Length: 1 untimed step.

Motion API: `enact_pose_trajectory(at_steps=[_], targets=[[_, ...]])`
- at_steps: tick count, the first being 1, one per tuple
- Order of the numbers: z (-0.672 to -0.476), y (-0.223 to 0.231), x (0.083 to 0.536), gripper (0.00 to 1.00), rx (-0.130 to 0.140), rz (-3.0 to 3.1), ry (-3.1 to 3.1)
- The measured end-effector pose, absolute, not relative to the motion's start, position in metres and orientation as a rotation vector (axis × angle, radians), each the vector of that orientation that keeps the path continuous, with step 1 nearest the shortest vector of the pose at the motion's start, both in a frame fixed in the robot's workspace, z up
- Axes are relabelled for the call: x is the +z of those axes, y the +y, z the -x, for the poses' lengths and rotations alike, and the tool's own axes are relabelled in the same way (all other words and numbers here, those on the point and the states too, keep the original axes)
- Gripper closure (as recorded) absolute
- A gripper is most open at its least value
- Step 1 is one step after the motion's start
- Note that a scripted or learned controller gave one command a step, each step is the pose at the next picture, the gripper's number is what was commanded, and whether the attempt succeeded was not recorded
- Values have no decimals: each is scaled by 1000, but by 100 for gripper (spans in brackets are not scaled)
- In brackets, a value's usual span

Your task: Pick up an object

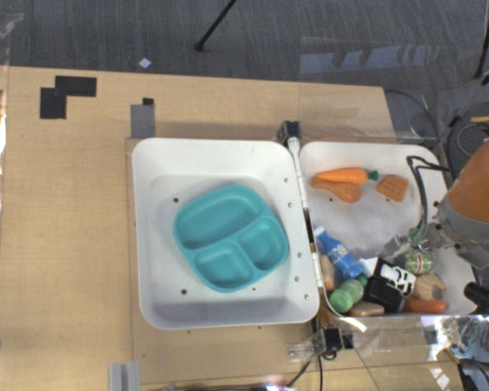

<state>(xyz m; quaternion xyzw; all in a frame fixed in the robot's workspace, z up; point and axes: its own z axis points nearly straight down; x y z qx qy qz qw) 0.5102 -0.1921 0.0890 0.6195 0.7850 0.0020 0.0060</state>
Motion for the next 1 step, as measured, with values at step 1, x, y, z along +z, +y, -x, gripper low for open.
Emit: enact_pose_trajectory(at_steps=[1], targets=[[-586,-134,88,0,13,-1627,2673]])
